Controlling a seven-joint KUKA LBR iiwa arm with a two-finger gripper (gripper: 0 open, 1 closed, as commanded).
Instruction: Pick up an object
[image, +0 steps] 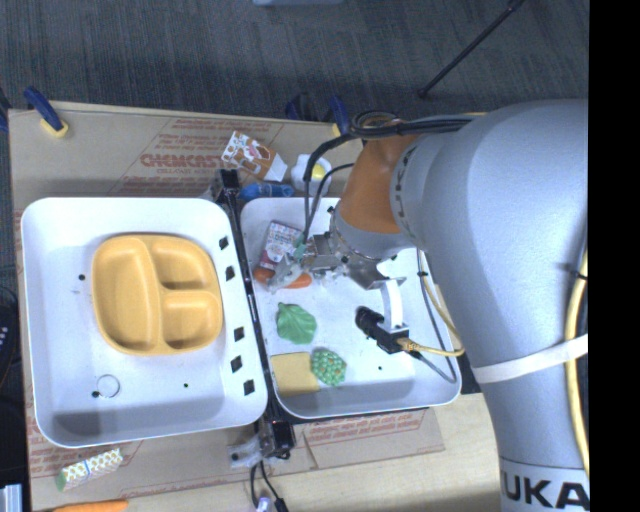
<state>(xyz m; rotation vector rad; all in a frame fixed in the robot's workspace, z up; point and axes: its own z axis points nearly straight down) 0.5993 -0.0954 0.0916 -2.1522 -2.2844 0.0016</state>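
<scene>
My gripper (297, 264) is low in the right bin (432, 392), near its upper left corner. It hovers over a silver and red wrapper (279, 239) and a small orange item (264, 272) by the bin's left wall. Below it lie a green leaf-shaped piece (296, 322), a yellow block (292, 372) and a green bumpy object (328, 366). The grey arm and its orange band (372, 190) cover the right side of this bin.
The left bin (40, 300) holds a yellow divided plate (157, 292). A printed snack packet (246, 152) and a blue object (266, 190) lie on the cardboard behind the bins. A black cable plug (378, 328) hangs from the wrist over the right bin.
</scene>
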